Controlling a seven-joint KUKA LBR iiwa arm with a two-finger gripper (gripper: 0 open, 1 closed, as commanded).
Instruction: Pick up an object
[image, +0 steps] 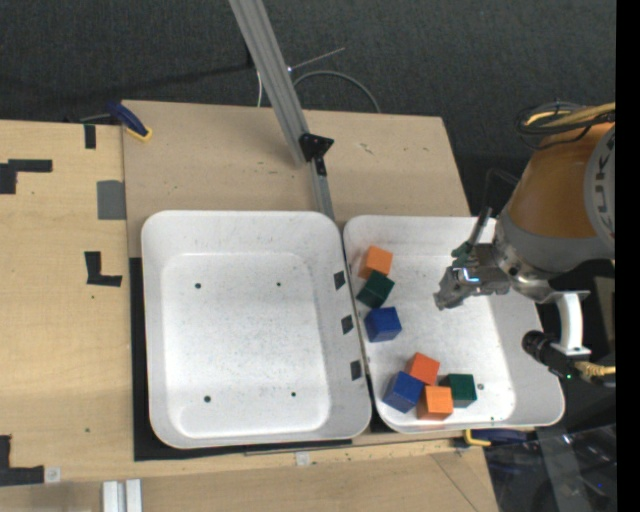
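Observation:
Several small blocks lie in the right bin (432, 238). An orange block (377, 261), a dark green block (376, 290) and a blue block (382, 324) form a column near its left wall. Closer to the front sit a blue block (403, 391), two orange blocks (424, 368) (437, 401) and a dark green block (461, 388). My gripper (449, 296) hangs over the bin's right half, to the right of the column of blocks, with nothing seen between its fingers.
The left bin (240, 325) stands beside the right one. A slanted metal pole (282, 85) crosses the bench at the back. The grey and orange arm (560, 210) reaches in from the right edge.

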